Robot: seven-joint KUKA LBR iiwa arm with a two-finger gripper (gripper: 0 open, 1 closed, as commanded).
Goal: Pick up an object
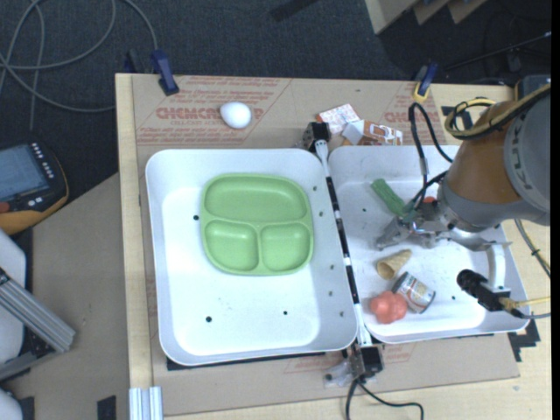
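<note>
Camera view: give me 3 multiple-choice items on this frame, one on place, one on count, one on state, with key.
1. Where is the green divided plate?
A. in the left bin
B. in the right bin
C. on the cardboard behind the bins

2. How many compartments does the plate have?
A. two
B. three
C. five

3. How does the tool stand relative to the right bin?
A. parked over the left bin
B. lifted outside both bins
C. down inside the right bin, among the things there

Key:
1 A: the plate lies in the middle of the left bin.
2 B: one wide section at the back, two smaller ones at the front.
3 C: the tool sits low in the right bin, between the green stick and the cone, with the can and the red ball nearer the front.
</note>
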